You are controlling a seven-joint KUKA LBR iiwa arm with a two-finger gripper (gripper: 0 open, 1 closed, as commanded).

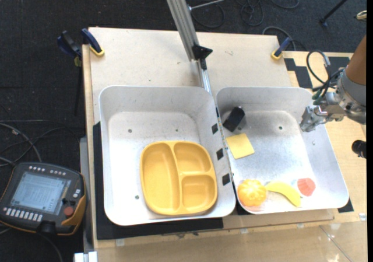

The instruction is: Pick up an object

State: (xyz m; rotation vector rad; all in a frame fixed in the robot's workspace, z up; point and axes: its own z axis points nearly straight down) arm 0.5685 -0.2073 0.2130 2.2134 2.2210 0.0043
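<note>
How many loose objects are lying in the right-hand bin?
5: a black block near the far-left corner, a yellow square just below it, and an orange, banana and red piece along the near edge.

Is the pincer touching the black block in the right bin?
Apart. The camera view shows the pincer at the bin's right wall, bare white floor between it and the black block.

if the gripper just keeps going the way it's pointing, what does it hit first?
The gripper at the right bin's right rim seems aimed down and leftward. Likely the bin's bare floor first; the black block and yellow square lie farther left. Depth is unclear.
</note>
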